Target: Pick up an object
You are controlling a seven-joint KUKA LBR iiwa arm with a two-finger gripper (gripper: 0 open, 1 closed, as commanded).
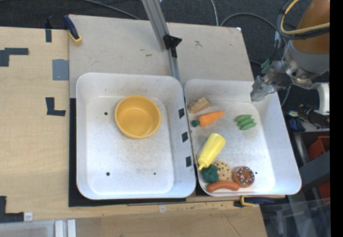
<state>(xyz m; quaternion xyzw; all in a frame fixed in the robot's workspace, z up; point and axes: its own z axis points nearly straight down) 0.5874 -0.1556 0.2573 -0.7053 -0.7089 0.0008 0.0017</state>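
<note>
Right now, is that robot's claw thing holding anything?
Gripper: over the right bin's upper right corner, nothing seen in it; open or closed cannot be told.

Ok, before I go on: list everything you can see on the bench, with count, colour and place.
bins: two, white, side by side on the bench
bowl: one, yellow, left bin, upper middle
wedge: one, tan, right bin, top left
carrot: one, orange, right bin, below the wedge
pea pod: one, green, right bin, upper right
bottle: one, yellow, right bin, centre
cookie: one, tan with dark spots, right bin, bottom
doughnut: one, brown, right bin, bottom
sausage: one, red, right bin, bottom edge
hand: one, grey, over the right bin's upper right rim
</note>
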